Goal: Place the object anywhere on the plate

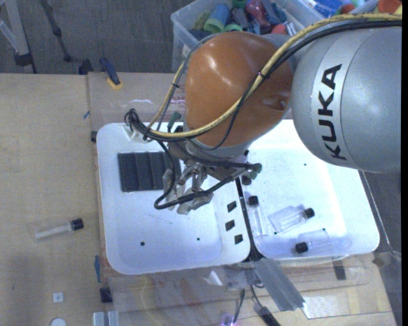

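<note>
Object: clear vials with black caps lie in the right bin; one vial (291,218) rests tilted near the bin's middle, a second vial (319,244) lies lower right, and a third vial (255,213) stands along the divider; which is the task's object cannot be told.
Plate: a dark ribbed rectangular plate (141,171) sits in the upper left part of the left bin, well apart from the vials.
Gripper: the gripper (186,191) hangs over the left bin, just right of the plate, at the centre of the frame; nothing is seen between its fingers, and how far they are parted cannot be made out through the cables.
Hidden: the orange band (233,89) and grey arm (347,89) cover the upper parts of both bins; the arm is cut off by the right and top edges.
Arm pose: reaching in from the upper right, wrist pointing down toward the left bin.
Left bin: white left bin (159,245), lower area bare but for small dark specks.
Right bin: white right bin (357,216), touching the left bin along the centre divider.
Bench: a stray vial (58,228) lies on the bench at the left of the frame, outside the bins.
Background: a clear tub of coloured items (248,16) at the top edge, partly behind the arm.
</note>
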You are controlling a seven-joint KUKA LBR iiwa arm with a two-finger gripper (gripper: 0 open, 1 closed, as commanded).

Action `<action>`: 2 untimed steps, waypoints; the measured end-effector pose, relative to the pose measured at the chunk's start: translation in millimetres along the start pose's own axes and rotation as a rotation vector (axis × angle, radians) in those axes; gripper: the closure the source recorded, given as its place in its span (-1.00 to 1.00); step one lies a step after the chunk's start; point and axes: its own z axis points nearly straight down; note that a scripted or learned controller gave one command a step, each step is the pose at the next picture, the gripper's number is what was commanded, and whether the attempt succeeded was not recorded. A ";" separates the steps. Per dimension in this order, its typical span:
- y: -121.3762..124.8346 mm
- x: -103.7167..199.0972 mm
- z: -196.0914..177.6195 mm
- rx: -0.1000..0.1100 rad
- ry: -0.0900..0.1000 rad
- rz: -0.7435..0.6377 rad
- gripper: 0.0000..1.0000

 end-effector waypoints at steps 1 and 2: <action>22.9 19.0 6.6 -0.001 0.003 0.154 1.00; -73.4 -1.7 54.8 0.003 -0.002 0.361 1.00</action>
